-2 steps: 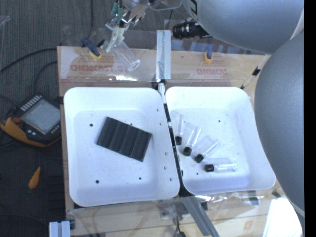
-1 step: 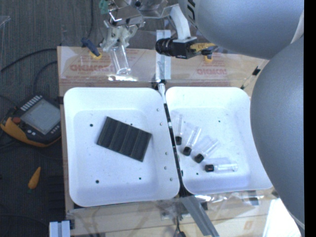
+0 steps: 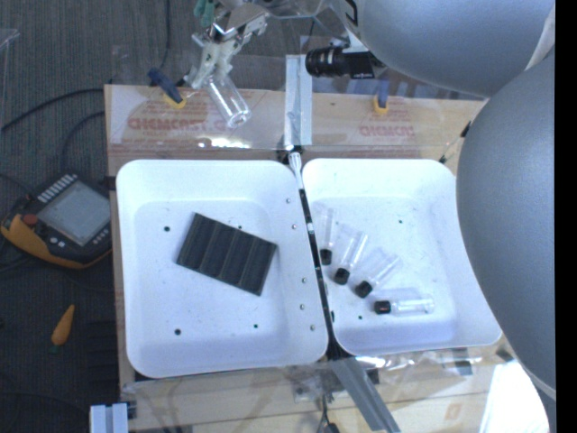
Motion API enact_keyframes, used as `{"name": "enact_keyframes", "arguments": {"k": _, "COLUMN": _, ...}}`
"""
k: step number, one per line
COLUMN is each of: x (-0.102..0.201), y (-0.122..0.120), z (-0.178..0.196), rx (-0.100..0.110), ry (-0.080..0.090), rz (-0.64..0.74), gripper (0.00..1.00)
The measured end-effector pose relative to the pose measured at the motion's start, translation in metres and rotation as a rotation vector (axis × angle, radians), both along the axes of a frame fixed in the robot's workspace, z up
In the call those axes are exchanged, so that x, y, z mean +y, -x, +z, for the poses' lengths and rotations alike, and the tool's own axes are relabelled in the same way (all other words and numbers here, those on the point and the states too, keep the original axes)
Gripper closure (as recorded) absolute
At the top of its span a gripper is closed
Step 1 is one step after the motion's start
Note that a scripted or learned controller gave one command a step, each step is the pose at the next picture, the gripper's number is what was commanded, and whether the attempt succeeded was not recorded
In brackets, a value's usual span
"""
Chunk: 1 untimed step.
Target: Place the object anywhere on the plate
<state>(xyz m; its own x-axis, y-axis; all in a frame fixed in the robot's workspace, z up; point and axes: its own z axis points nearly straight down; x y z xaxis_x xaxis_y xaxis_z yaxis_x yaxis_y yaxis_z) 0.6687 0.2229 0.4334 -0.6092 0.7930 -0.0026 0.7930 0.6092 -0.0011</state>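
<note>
A dark ribbed rectangular plate point(image 3: 225, 253) lies flat in the left bin point(image 3: 144, 197), a little left of its middle. My gripper point(image 3: 215, 69) hangs high above the far edge of that bin, beyond its back rim. Its fingers are shut on the upper end of a clear plastic vial point(image 3: 230, 105), which slants down and to the right from them. The vial is in the air over the bench strip behind the bin, well away from the plate.
The right bin point(image 3: 433, 197) holds several clear vials with black caps point(image 3: 361, 260) near its left side. A metal divider point(image 3: 297, 115) runs between the bins at the back. A teach pendant point(image 3: 63, 219) lies left of the bench. The big grey arm fills the upper right.
</note>
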Motion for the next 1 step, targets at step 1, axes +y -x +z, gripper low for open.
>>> {"name": "enact_keyframes", "arguments": {"k": 1, "x": -0.0004, "y": 0.0135, "z": -0.0002, "rx": 0.001, "ry": -0.001, "rz": -0.440, "gripper": 1.00}}
